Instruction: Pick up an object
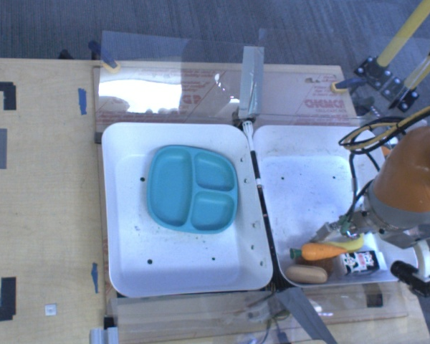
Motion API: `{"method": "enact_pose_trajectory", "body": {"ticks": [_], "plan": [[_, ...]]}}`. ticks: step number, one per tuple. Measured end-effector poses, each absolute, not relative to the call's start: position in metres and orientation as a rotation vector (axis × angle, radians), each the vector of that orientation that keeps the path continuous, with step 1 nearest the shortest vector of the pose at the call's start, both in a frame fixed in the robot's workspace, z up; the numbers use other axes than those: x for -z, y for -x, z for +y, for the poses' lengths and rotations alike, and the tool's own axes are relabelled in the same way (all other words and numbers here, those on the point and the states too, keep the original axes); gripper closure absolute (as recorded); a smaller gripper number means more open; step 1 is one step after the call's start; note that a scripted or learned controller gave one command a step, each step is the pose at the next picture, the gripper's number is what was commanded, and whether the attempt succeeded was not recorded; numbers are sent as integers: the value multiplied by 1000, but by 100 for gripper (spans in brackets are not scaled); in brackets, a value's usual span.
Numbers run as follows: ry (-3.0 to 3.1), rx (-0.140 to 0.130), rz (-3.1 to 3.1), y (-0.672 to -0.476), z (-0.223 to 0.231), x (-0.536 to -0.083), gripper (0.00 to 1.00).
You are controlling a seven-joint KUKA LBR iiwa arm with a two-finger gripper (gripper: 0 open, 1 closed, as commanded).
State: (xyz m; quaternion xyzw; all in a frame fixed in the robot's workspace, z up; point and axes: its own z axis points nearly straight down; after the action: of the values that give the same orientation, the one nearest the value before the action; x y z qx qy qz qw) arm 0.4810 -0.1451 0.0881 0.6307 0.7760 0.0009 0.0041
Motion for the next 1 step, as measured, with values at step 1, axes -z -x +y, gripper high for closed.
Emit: {"method": "enact_pose_trajectory", "body": {"ticks": [1], "plan": [[-2108, -2, 2324, -483, -174, -120, 0]]}}
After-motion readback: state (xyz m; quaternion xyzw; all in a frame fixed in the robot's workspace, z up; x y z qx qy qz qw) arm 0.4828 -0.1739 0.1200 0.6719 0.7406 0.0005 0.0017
